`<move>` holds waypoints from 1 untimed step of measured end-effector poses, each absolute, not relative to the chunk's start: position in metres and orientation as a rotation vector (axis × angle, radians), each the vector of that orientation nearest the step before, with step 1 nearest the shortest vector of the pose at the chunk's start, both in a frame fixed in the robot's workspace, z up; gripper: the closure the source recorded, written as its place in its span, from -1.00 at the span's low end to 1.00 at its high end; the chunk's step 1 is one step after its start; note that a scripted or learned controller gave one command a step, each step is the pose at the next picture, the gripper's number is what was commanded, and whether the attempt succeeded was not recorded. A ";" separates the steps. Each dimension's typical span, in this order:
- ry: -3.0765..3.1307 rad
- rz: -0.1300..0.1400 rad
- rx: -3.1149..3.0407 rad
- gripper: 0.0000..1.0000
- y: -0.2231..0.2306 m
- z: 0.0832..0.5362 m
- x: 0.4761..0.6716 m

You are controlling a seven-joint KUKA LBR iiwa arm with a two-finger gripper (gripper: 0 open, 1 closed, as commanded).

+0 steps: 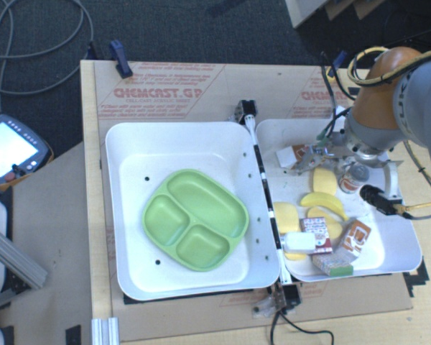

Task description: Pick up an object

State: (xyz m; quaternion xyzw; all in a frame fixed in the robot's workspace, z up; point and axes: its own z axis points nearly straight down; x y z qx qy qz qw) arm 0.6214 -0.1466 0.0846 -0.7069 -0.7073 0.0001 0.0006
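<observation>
Green tray (195, 219) in left bin (122, 153)

Arm (416, 95): grey rounded casing, smooth finish. Orange band (384, 85) above the wrist, glossy, domed on top. Yellow and black cables (359, 63) loop beside the band. Wrist flange (366, 144): grey metal disc. End effector (323, 155): dark metal, thin parts, detail too small to tell. Black fitting (377, 198) with cable on the near side.
</observation>
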 end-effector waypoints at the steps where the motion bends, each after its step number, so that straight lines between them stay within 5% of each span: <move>1: -2.220 0.001 -2.220 -1.00 -0.121 0.084 0.584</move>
